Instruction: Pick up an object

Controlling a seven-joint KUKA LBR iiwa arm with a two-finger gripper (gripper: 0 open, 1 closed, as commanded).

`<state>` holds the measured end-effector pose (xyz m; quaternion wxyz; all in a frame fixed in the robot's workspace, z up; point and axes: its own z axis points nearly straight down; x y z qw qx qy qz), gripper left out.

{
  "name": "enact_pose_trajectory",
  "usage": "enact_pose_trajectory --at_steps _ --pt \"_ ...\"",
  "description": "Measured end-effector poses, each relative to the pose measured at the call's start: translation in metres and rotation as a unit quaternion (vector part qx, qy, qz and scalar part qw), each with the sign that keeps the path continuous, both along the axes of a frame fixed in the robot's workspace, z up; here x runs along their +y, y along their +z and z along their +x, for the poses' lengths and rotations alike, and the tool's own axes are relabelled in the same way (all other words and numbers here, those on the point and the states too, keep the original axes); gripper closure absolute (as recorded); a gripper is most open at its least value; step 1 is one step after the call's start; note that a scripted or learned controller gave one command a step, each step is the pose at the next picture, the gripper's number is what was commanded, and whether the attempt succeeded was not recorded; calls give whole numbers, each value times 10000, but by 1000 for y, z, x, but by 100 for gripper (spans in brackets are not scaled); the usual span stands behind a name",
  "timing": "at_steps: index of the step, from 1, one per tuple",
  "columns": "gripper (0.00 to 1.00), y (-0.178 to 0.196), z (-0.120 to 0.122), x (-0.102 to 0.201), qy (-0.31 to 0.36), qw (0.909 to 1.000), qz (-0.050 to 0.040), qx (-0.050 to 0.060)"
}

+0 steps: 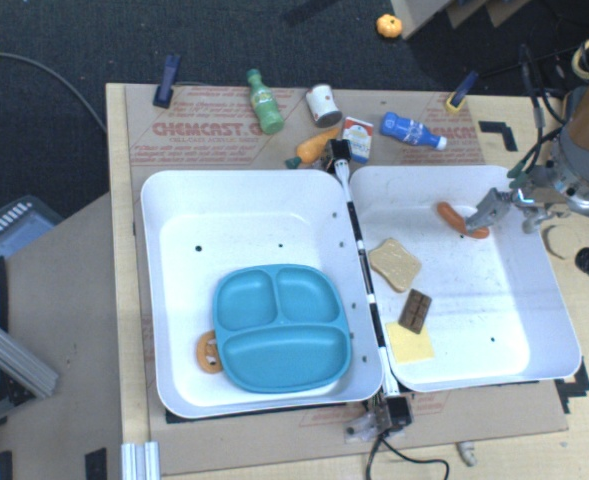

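Observation:
My gripper [511,211] hangs over the upper right part of the right bin [534,298], its two fingers spread open with nothing between them. Its left finger sits just right of a red-orange sausage [458,218] lying on the bin floor. Lower down in the same bin lie a tan bread slice [394,264], a brown chocolate bar [415,311] and a yellow cheese square [410,344]. The left bin [184,228] holds a blue divided plate [279,326] with a small orange pretzel [208,353] tucked at its left edge.
Behind the bins on the board lie a green bottle [265,103], a white can [323,105], a carrot [314,149], a small carton [355,139] and a blue bottle [412,131]. Cables trail around the arm at the right.

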<state>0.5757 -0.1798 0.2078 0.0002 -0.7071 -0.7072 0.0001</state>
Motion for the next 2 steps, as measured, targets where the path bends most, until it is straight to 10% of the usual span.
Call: enact_pose_trajectory --at_steps 1,2 --pt "0 -124 64 -18 3 10000 -2 0" --pt "0 -123 92 28 10 10000 -1 -19"
